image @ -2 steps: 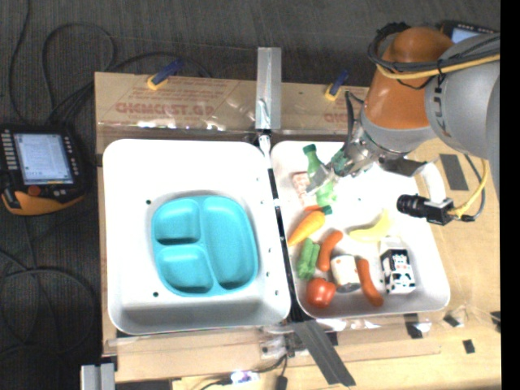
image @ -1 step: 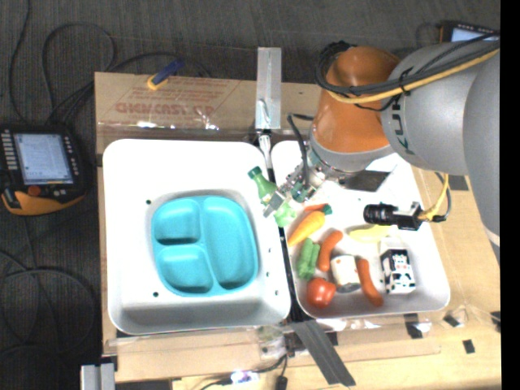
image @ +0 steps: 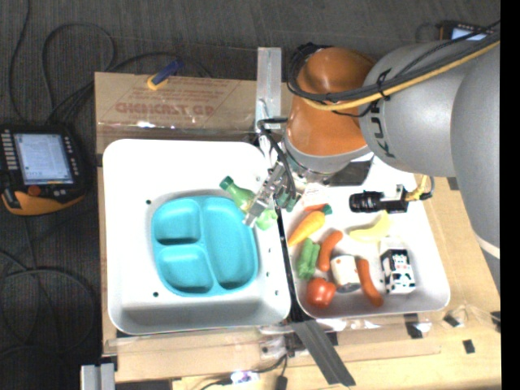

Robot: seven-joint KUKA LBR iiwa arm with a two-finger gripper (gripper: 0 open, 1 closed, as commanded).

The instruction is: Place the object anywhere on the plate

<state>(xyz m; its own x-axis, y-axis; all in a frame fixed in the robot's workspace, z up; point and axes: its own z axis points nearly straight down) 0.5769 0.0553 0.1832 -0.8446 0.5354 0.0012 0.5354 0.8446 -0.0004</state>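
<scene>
The one camera sits fixed above the bench [image: 455, 218], looking down at a slant, far enough back to take in both white bins whole. The left bin [image: 130, 169] falls near the middle of the picture, the right bin [image: 431, 275] beside it. The arm [image: 422, 104] comes in from the right and looms large at the upper right, close under the lens. Along the left and top edges the view runs past the bench to dark floor [image: 49, 283].

Plate [image: 203, 246] in left bin [image: 130, 299] — toys in right bin [image: 435, 287].
</scene>
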